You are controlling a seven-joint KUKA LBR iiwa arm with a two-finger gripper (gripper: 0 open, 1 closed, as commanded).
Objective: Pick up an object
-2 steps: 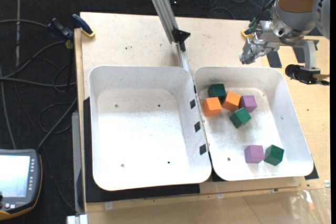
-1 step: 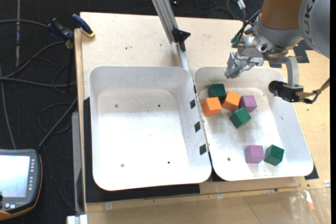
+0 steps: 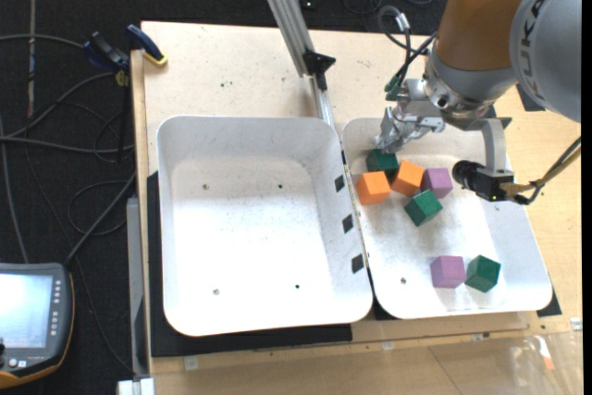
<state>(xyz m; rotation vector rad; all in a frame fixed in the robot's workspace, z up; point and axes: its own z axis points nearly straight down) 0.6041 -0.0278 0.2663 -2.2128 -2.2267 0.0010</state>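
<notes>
Nearest, in the right bin (image 3: 518,291): a purple cube (image 3: 448,271) touching a green cube (image 3: 483,273). Farther in, a tight cluster: green cube (image 3: 424,206), purple cube (image 3: 437,181), two orange cubes (image 3: 374,187) (image 3: 407,177), and a dark green cube (image 3: 380,162) at the far left. Just above that last one, the gripper (image 3: 396,136); open or closed, cannot tell. Risk: crowding, so likely nudging neighbours or slipping off an edge.
</notes>
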